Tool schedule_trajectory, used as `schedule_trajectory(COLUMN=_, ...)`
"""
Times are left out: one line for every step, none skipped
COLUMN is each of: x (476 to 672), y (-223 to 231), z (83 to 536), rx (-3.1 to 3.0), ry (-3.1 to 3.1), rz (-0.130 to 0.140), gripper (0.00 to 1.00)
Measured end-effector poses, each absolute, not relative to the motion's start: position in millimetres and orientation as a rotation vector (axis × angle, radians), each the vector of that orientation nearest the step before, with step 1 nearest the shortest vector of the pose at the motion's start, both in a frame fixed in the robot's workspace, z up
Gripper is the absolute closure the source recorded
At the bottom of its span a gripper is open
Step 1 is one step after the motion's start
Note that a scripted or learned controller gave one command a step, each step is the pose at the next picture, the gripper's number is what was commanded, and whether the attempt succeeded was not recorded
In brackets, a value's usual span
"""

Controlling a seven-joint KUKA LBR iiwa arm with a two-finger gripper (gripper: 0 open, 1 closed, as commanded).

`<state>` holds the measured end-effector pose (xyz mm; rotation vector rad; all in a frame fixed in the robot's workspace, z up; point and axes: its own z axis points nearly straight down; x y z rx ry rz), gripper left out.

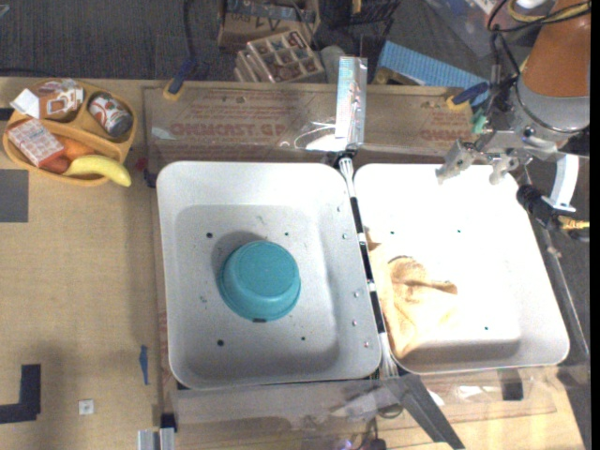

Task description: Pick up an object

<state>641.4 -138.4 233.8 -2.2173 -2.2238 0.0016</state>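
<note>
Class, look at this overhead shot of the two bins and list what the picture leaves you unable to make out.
- Arm: cut off by the camera view's top and right edges; its base is out of frame.
- Teal bowl in the left bin: upside down, so anything beneath it is hidden.
- Brownish object in the right bin: too blurred to identify.
- Pincer: too small to tell its finger spacing.
- Packet labels in the yellow tray: too small to read.

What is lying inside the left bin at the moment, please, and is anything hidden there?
The left bin holds a teal bowl turned upside down near its middle, with small dark dots around it on the floor. Whatever lies beneath the bowl is covered and cannot be seen.
</note>
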Motion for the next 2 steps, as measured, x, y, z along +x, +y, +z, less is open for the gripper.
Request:
schedule_trajectory(x=581.1, y=-106.2, z=139.3, rx=-2.202, ry=-2.239, rz=0.001, gripper=0.00)
schedule_trajectory(x=529.0, y=-94.2, z=88.5, rx=-2.204, ry=-2.249, rz=-0.012, gripper=0.00)
